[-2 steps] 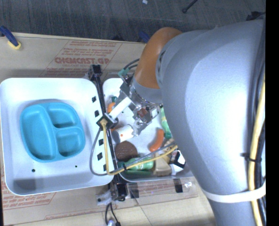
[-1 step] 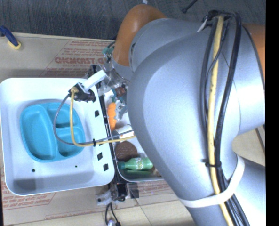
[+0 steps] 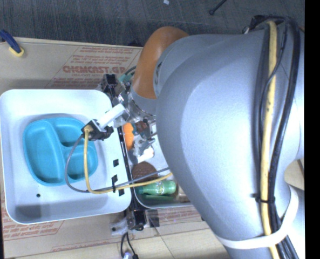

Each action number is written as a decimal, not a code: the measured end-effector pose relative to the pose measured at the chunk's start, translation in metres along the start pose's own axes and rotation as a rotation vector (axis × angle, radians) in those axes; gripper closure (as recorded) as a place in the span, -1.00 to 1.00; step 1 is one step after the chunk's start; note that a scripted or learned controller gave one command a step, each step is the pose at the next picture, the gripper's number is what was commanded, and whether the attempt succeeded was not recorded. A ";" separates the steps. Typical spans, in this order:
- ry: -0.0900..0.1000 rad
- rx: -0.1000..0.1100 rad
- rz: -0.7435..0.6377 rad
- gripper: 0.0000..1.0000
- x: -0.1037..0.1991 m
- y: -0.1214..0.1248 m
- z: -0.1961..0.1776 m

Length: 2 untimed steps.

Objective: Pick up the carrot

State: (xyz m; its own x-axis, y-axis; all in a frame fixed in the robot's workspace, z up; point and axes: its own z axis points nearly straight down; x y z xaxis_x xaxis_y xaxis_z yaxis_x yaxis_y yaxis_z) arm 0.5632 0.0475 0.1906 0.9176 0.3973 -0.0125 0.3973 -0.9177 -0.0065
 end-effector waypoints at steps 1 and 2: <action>0.007 -0.004 0.195 -1.00 -0.039 -0.011 -0.070; -0.004 0.002 0.204 -1.00 -0.047 0.065 0.003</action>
State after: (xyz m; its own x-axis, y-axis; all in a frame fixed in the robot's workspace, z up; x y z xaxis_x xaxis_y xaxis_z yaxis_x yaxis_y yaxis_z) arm 0.5461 -0.0304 0.1876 0.9789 0.2036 -0.0175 0.2036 -0.9790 -0.0050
